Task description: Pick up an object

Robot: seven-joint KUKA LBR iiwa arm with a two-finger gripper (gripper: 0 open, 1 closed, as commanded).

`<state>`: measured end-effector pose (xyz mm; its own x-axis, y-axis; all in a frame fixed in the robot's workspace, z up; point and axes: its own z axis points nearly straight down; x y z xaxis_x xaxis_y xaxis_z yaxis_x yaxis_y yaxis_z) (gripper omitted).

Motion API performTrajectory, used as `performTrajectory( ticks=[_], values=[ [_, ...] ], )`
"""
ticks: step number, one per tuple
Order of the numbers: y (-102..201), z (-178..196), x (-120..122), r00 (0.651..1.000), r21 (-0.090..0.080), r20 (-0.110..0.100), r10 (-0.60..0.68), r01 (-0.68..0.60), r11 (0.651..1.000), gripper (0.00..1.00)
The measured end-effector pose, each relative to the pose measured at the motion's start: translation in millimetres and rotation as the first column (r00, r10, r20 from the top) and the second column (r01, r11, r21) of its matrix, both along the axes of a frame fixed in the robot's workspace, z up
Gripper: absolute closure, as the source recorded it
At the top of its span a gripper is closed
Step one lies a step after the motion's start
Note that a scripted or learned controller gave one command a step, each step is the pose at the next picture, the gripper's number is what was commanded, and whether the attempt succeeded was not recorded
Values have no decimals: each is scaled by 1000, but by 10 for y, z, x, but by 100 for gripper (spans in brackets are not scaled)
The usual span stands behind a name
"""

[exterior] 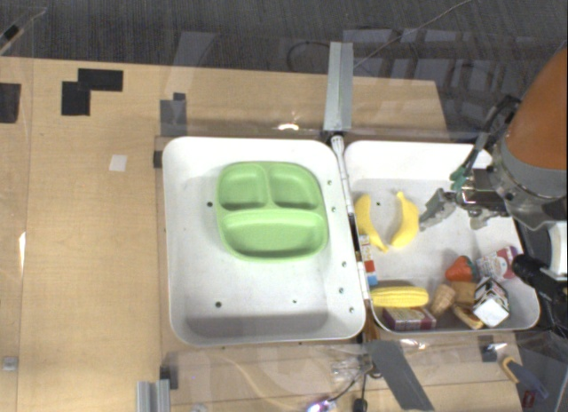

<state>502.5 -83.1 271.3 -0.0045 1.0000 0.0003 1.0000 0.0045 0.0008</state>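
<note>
- I see the gripper (441, 207) low inside the right bin (417, 160), reaching in from the right, with its tip just beside the right-hand banana (406, 221).
- The fingers (434, 211) appear as one grey wedge with no gap that I can resolve, so I cannot tell whether they are spread or closed. Nothing is visible between them, and I treat nothing as held.
- I judge the banana to be the pick target, because the tip points at it and no other item lies as close. It lies flat on the bin floor, curved, in the open left half of the bin.
- A second banana (366, 223) lies just beside the first, against the divider (348, 215) between the bins (a tight spot for a finger on that side).
- An ear of corn (400, 297) and a dark red box (407, 318) lie along the near wall, well apart from the tip.
- Small items crowd the near right corner under the wrist: an orange-red piece (460, 269), a brown piece (442, 296) and a black-and-white carton (490, 303). I would expect the arm body, not the fingers, to disturb these.
- The left bin (186, 224) holds a green divided plate (270, 209), centred, clear of the arm.
- Risk, in my judgement: the banana's rounded skin may slip out of a shallow grasp.
</note>
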Motion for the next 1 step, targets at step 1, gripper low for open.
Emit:
performTrajectory(
  ticks=[1],
  values=[
    [-70, -703, 783, 1000, 0, -2, -17, 17, 1000, 0]
  ],
)
